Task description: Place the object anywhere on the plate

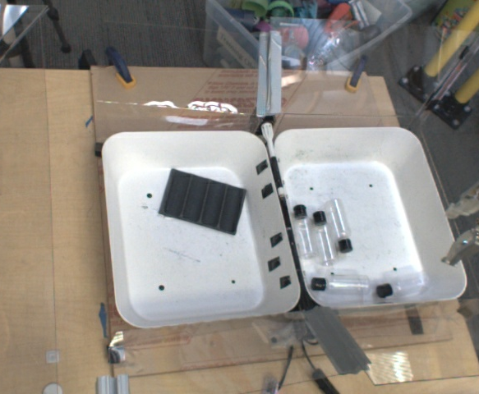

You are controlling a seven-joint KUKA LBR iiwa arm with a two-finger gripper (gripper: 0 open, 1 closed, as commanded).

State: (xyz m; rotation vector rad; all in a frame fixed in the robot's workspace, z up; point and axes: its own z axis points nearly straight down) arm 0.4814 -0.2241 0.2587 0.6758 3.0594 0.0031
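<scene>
Clear plastic vials with black caps (328, 240) are lying in the right white bin (403, 150), left of the gripper (467, 228); I cannot tell its state.

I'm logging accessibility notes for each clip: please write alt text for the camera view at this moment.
Two shallow white bins sit side by side on a wooden bench: the left bin holds a dark ribbed rectangular plate, the right bin several clear vials with black caps. A metal gripper shows at the right edge, beside the right bin.
</scene>
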